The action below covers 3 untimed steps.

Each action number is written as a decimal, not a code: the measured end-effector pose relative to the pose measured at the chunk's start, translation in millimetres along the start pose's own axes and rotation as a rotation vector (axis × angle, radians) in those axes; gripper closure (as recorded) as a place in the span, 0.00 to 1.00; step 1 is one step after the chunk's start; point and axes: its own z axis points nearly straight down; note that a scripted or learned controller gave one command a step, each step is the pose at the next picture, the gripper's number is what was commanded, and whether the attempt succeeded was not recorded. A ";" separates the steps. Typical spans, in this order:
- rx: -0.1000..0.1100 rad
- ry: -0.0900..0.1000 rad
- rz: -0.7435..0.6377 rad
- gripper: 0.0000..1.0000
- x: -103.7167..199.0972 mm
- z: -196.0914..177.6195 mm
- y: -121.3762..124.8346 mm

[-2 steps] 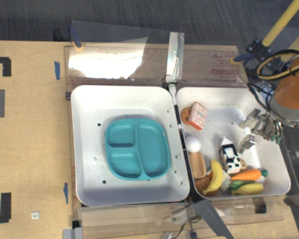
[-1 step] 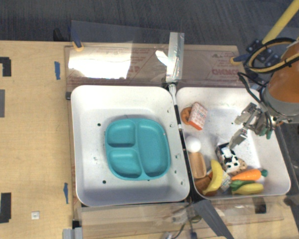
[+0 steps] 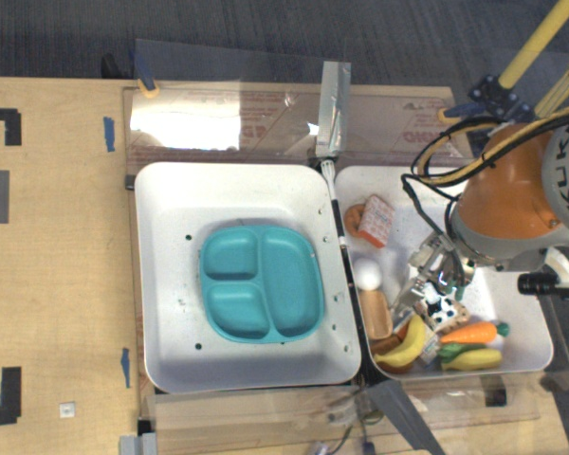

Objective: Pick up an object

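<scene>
1 banana (image 3: 405,345) lies just below the jaws (image 3: 434,287), whose opening I cannot tell.

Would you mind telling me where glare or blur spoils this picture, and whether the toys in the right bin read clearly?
Camera view: strong glare on the clear sheet behind the left bin; the teal tray is evenly lit and sharp; the pincer is cluttered and hard to read; the carrot and banana are small but recognisable.

The arm (image 3: 550,183) is grey with a broad orange band above the wrist, black cables looping alongside, and a metallic end effector (image 3: 434,287).
</scene>
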 end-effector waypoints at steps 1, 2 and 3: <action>-0.001 0.000 0.193 0.00 12.1 16.4 -0.3; -0.004 0.002 0.420 0.00 20.0 16.3 -12.6; -0.008 -0.002 0.420 1.00 18.5 5.2 -11.4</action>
